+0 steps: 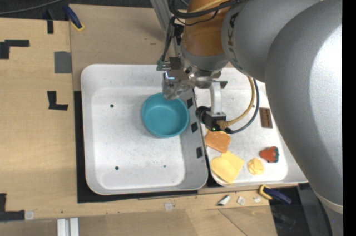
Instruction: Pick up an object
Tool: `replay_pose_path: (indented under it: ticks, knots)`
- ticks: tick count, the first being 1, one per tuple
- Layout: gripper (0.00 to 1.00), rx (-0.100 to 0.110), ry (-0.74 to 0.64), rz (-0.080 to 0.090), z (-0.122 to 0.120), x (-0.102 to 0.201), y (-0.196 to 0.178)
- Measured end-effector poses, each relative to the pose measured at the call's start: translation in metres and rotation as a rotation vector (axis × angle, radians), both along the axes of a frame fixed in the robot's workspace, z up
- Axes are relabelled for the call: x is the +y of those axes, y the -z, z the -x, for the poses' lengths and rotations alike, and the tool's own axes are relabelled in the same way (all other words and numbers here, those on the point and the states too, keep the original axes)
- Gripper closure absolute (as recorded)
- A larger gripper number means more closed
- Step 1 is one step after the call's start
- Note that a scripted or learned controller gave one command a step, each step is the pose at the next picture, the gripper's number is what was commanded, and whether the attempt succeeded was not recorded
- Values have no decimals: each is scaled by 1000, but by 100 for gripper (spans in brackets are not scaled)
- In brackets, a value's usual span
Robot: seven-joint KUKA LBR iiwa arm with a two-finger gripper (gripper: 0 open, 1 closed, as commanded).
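The arm [289,62] takes up the right side of the camera view, grey, with its orange band [214,12] above the wrist and cables looped around it. It reaches in over the two white bins that sit side by side on the tan surface [111,34].

The left bin [105,134] holds a blue bowl [164,116], upright, lying near the bin's right wall and toward its far edge. The jaws [173,86] hang at the bowl's far rim, right over or against it; whether they touch it cannot be told, and whether they are apart or together cannot be told either, since the wrist hides them from above.

The right bin [278,171] is partly covered by the arm. In its near part lie four small pieces: an orange wedge [218,141] closest to the wall between the bins, a yellow piece [227,166] just below it, a small yellow lump [255,165] to the right, and a red piece [269,155] beside that lump.

Black tape marks [54,101] sit on the surface left of the bins, and a blue-and-yellow clip [73,18] lies at the far left corner.
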State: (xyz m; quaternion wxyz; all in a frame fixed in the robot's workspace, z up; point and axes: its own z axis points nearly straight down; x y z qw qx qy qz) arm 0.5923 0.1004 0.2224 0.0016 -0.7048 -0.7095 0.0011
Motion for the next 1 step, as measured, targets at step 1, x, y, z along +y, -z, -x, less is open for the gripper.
replay_pose_path:
  ticks: [1]
  knots:
    - [0,-2,5,1,-1,-3,-1]
